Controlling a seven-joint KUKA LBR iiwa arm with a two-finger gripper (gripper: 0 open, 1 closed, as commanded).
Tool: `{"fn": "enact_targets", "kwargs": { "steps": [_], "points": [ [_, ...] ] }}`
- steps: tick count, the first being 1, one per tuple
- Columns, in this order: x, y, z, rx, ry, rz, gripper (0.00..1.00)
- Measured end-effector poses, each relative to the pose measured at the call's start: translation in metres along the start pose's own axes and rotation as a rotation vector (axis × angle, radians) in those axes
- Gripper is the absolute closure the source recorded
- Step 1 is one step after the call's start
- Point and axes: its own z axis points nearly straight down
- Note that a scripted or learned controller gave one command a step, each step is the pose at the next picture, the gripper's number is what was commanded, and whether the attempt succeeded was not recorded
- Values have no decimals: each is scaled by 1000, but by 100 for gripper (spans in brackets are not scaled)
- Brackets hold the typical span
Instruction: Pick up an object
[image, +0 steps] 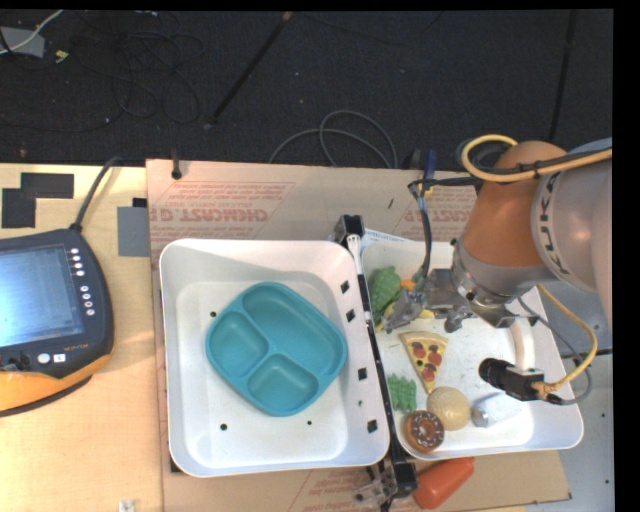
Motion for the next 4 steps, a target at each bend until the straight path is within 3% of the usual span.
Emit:
{"fn": "enact_targets", "kwargs": {
  "steps": [1,2,3,4],
  "points": [
    [-39,-15,85,8,1,7,0],
    [-38,-13,74,9,3,5,100],
    [-39,-13,74,9,3,5,0],
    [-73,-12,101,1,3,3,0]
  ]
}}
